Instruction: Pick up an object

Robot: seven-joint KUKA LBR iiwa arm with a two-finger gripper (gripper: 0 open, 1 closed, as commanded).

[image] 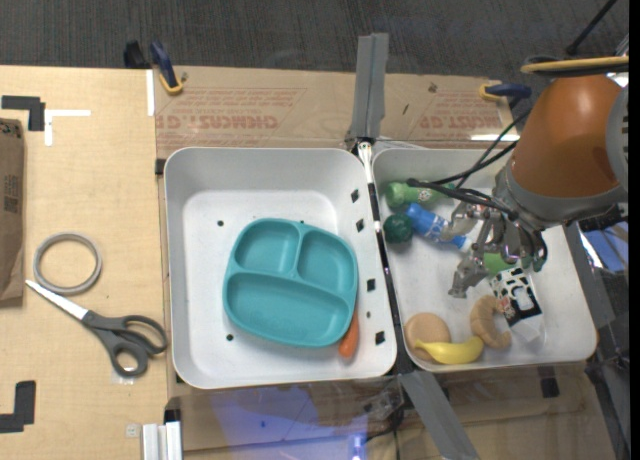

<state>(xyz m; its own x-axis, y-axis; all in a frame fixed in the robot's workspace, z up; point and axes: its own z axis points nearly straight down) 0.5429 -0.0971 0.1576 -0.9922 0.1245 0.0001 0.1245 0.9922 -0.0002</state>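
Two bins: left bin and right bin, shallow white plastic, side by side on a cardboard-covered bench
Arm: grey, orange band above the wrist, reaching in from the right over the right bin
Gripper: metal fingers pointing down toward the bin floor; whether they stand apart or together cannot be told; nothing plainly seen between them
Objects nearest the gripper: tan ring-shaped piece just below it; white tag with black print just right of that, partly under the wrist; small green piece up against the gripper, touching or not unclear
Front of right bin: yellow banana, curved and smooth, touching a pale peach egg-shaped object; both near the gripper, lower left of it
Back of right bin: blue bottle-like object; dark green ball; light green rounded object; clustered left of the gripper, apart from it
Left bin contents: teal divided plate, three compartments, glossy; orange carrot-shaped piece at its lower right edge
Bench, far left: grey-handled scissors; roll of tape, apart from both bins
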